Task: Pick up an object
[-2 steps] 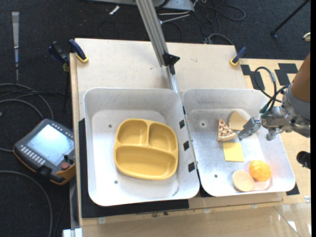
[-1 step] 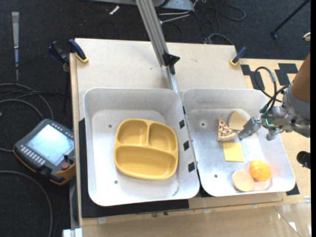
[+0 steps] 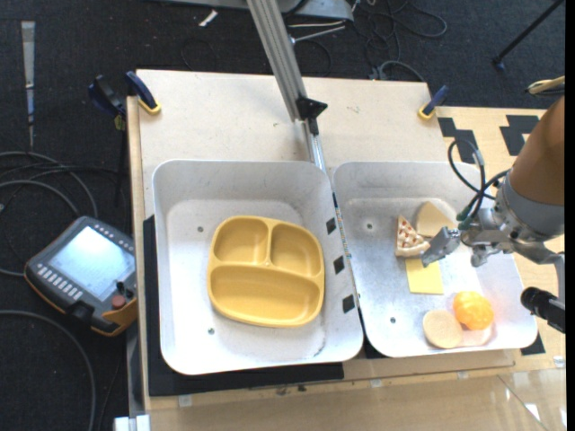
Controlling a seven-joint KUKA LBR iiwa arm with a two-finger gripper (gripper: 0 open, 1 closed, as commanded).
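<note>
The arm comes in from the right edge of the camera view, and its gripper (image 3: 456, 245) hangs low over the right bin (image 3: 377, 196), above the bin's middle. Two dark fingers (image 3: 437, 245) show, spread apart with nothing between them — the gripper is open and holds no object.

The right bin carries several toy foods. A pizza slice (image 3: 410, 236) lies just left of the gripper, its crust toward the bin's centre. Behind it a pale tan round piece (image 3: 434, 214) rests near the back of the bin. A flat yellow square (image 3: 425, 278), like a cheese slice, sits directly below the gripper's left finger. Nearer the front edge an orange (image 3: 473, 311) sits touching a beige disc (image 3: 442, 329), with a pinkish piece (image 3: 482, 334) partly under the orange.

The left bin (image 3: 180, 196) holds a yellow divided tray (image 3: 267, 270) with three compartments — two small ones at the back, one long one at the front. Both bins rest side by side on the bench (image 3: 216, 115).
</note>
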